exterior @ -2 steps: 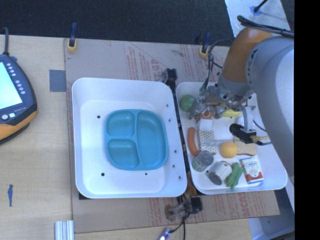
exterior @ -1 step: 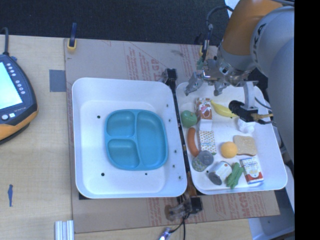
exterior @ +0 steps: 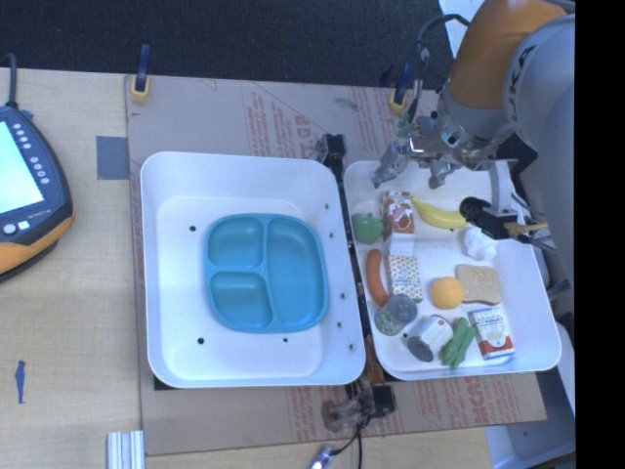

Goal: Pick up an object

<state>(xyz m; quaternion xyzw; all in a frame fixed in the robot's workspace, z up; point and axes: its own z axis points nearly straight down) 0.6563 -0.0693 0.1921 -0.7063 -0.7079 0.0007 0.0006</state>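
You have the surface, wood-toned, carrying two white bins side by side. The left bin holds a blue divided plate, nothing on it, likely the drop spot. The right bin is your pick source, crowded with toy food. The arm reaches in from the right and hangs over that bin's far edge.

The pincer looks released, fingers spread, nothing between them, poised above the bin's top left corner; my read is an approach, no grasp yet.

Nearest candidates: a banana and a small carton just below the pincer, touching or nearly so. Further down: bread slice, hot dog, juice box, orange, green pepper. Items sit packed, so a descent risks clipping a neighbour. A tablet controller lies at the far left, well apart.
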